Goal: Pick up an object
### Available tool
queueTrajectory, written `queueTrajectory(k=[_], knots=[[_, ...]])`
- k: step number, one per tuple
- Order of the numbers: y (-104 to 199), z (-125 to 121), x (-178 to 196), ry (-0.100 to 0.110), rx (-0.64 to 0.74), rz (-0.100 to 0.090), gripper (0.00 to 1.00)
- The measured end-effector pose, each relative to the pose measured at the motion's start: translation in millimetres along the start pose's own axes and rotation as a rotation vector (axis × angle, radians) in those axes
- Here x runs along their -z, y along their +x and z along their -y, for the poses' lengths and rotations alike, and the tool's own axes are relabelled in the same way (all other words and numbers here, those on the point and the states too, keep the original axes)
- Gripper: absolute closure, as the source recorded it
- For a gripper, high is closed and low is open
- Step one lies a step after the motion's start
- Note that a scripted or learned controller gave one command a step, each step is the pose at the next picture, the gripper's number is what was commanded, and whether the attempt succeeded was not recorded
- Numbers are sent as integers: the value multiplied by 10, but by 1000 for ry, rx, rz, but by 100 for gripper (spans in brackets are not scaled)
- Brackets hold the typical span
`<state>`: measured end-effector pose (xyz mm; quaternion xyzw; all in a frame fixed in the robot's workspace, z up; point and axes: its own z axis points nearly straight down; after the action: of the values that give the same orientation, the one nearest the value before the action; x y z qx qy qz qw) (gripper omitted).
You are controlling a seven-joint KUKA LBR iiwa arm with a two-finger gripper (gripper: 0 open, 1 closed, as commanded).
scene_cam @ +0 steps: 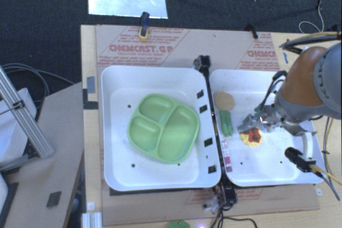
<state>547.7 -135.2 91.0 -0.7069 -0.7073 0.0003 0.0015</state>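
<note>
The grey arm's two-finger gripper [251,126] hangs low in the right-hand shallow white bin [267,173], right over a small yellow-and-red toy [251,138]; whether its jaws are parted or closed, I cannot tell. A green stick-shaped piece [227,123] lies just beside, a tan round disc [224,100] near. Off-centre jaws would likely nudge the toy aside rather than catch it.

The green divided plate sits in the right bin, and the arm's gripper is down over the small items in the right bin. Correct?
Not quite. The green divided plate lies in the left bin, as the camera view shows. The rest holds: the gripper is down in the right bin, by the yellow and red object.
</note>
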Motion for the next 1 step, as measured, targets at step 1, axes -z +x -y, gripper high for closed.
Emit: queueTrajectory(k=[1], knots=[[-11, -42, 146, -10, 1, 2, 100]])
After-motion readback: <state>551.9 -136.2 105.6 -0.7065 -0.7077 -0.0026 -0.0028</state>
